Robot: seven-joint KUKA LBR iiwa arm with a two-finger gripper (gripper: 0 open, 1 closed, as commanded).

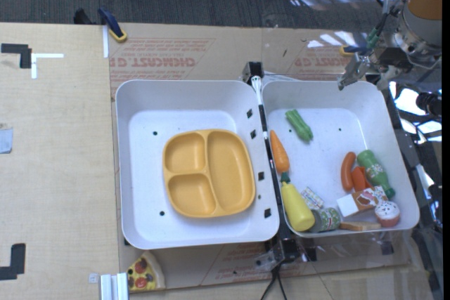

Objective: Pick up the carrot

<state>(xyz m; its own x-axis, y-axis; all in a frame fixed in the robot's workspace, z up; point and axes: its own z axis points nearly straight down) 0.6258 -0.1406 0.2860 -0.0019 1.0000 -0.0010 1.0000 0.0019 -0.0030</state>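
Note:
The carrot (pixel 279 152) is a short orange piece with a green stub at its near end. It lies in the right bin (pixel 330 98) against the left wall, next to the divider between the bins. My gripper (pixel 360 75) hangs over the right bin's far right corner, well away from the carrot. Its fingers (pixel 346 78) are spread open with nothing between them.
A yellow bottle (pixel 297 210) lies just in front of the carrot, and a green pickle (pixel 299 125) lies behind and to its right. A red sausage (pixel 347 171), a green bottle (pixel 375 173) and several small toys crowd the near right corner. The left bin holds a yellow divided plate (pixel 209 173).

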